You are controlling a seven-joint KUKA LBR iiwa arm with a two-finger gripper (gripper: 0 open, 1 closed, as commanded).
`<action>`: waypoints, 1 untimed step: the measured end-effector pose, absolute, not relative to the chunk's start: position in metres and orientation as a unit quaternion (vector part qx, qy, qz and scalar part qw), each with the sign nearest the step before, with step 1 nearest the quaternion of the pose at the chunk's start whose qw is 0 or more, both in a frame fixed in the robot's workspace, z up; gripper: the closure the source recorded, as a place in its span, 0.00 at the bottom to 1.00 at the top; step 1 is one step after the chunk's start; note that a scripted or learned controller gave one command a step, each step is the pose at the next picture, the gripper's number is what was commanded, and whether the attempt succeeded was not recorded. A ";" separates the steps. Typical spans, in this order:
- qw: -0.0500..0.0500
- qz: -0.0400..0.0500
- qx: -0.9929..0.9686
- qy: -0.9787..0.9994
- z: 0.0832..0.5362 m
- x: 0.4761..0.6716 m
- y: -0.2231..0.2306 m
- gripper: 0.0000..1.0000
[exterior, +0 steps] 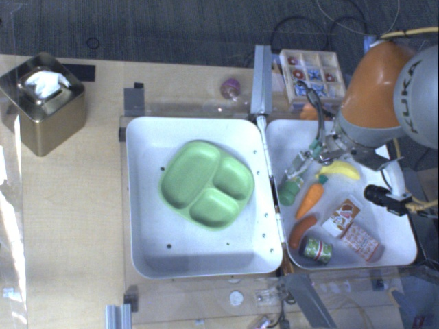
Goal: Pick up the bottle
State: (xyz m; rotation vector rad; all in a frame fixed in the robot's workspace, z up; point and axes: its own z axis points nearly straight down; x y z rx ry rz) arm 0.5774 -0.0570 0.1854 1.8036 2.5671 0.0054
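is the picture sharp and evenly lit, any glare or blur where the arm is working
Camera view: light is soft and even, with mild glare on the left bin rim; the green plate casts a faint shadow. The image is slightly soft overall. The gripper over the bottle is small and blurry, so its detail is unclear.

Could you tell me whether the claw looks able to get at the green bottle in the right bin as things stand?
Probably yes. The claw hangs just above the bottle, which lies against the bin's left wall. Nothing covers it. The carrot lies close on its right, so the room there is tight.
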 end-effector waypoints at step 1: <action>0.008 0.005 0.631 0.776 0.100 0.588 -0.088 0.00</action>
